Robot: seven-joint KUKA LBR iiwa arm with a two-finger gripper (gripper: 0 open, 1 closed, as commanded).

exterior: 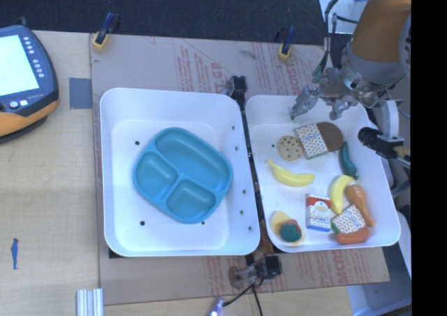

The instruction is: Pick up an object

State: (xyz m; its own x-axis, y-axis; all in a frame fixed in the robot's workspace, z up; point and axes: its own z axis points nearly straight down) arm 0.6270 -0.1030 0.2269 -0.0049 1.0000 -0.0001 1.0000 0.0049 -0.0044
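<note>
Starting far to the left of the gripper, a teach pendant (21,87) with a lit screen is seen on the tabletop (49,189). Nearer, but well left and below the gripper, the left bin (115,168) is occupied by a blue divided plate (182,175). The gripper (323,103) is held over the upper part of the right bin (260,168), its fingers spread apart with nothing seen between them. Just below it, a wafer-patterned card (311,140) and a brown oval piece (330,135) are found touching, with a round cookie (288,147) beside them to the left. Further below, a yellow banana (291,176) is laid. Lower still, a yellow-and-green toy (287,228), a small red-and-white carton (319,213), a second banana (339,191), a carrot (359,203) and a sandwich piece (348,221) are clustered. To the lower right of the gripper, a green pepper (347,161) is seen.
</note>
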